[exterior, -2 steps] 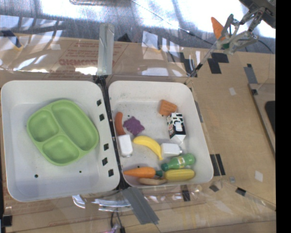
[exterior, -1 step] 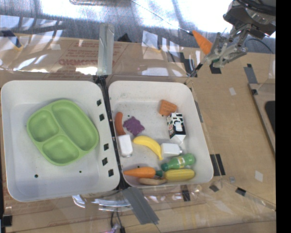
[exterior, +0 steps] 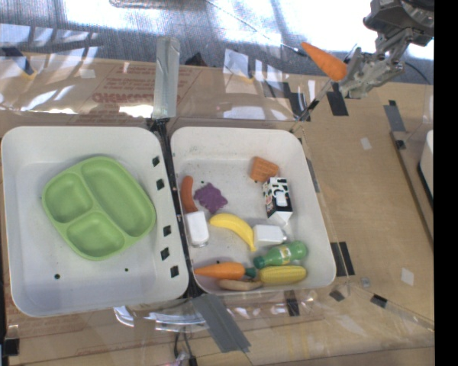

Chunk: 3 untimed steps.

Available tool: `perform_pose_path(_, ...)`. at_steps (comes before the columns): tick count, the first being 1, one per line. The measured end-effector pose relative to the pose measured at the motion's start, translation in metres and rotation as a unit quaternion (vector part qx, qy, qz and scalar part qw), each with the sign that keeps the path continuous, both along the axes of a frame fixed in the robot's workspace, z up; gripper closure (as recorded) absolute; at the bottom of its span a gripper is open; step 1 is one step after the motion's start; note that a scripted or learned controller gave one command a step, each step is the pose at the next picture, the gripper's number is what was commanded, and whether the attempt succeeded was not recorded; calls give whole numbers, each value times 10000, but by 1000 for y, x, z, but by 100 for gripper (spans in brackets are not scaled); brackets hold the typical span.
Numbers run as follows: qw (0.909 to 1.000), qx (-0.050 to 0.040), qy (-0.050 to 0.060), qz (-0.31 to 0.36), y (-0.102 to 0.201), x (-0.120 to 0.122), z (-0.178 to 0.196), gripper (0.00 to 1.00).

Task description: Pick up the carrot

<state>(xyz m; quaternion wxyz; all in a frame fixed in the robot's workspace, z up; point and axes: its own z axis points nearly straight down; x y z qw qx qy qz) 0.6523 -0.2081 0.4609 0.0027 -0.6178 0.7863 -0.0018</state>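
An orange carrot [exterior: 324, 59] hangs in the air above the bench, beyond the far right corner of the right bin [exterior: 314, 197]. Its pointed end aims up and to the left. My gripper [exterior: 349, 70] is shut on its thick end, high at the top right of the camera view. A second orange, carrot-like piece with a green tip [exterior: 221, 271] lies at the near edge of the right bin, apart from the gripper.
The right bin also holds an orange block [exterior: 263, 168], a milk carton [exterior: 278, 197], a purple piece [exterior: 210, 197], a banana [exterior: 235, 228], a sausage [exterior: 187, 193] and a green bottle [exterior: 281, 253]. A green divided plate [exterior: 99, 206] lies in the left bin [exterior: 23, 280].
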Motion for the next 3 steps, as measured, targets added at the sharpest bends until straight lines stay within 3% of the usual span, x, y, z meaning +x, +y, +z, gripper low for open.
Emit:
perform_pose_path(1,9960,2,33,888,1,-3,-34,100)
perform_pose_path(2,9770,-12,1,2131,0,6,12,100)
perform_pose_path(3,9512,0,35,3087,7,1,-8,100)
